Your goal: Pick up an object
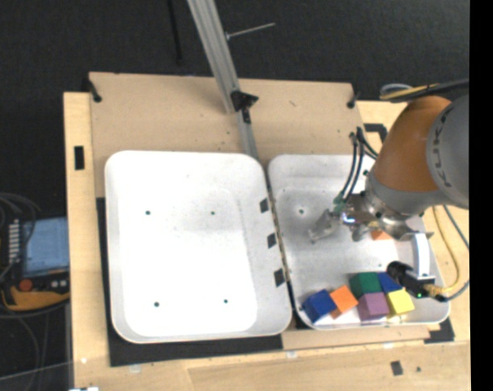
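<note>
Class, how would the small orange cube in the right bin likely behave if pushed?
The small orange cube looks flat-faced, so it should probably slide rather than roll. Packed against the blue cube and purple cube, it may nudge them too.

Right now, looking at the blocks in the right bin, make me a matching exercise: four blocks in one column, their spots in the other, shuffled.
Blocks:
1. blue block
2. orange block
3. green block
4. yellow block

Places:
A. behind the purple block
B. right of the purple block
C. far left of the cluster
D. between blue and purple

Pairs: 1-C, 2-D, 3-A, 4-B
</note>
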{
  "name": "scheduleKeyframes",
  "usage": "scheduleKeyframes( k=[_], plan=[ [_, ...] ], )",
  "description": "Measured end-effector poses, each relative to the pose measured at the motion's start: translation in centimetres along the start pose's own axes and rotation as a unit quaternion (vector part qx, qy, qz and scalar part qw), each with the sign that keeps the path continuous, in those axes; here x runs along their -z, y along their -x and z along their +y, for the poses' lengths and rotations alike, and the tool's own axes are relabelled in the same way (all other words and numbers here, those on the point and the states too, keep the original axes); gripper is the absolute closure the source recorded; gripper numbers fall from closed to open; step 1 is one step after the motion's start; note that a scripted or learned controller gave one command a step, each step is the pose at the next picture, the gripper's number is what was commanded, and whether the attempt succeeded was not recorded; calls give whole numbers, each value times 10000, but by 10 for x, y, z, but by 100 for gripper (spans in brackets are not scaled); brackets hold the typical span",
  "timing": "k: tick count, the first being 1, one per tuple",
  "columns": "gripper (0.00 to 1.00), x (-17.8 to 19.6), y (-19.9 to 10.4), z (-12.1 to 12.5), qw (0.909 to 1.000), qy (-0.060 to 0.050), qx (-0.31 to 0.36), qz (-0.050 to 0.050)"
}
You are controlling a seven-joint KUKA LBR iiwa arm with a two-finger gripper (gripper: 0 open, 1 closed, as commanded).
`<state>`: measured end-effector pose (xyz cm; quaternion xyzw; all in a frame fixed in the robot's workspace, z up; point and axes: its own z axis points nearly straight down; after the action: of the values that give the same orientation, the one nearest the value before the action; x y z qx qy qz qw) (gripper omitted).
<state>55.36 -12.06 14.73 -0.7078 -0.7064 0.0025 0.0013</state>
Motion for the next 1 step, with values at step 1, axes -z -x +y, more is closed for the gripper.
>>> scheduleKeyframes(
  k=[1],
  plan=[
    [0, -50, 2, 1, 10000, 39, 0, -7]
  ],
)
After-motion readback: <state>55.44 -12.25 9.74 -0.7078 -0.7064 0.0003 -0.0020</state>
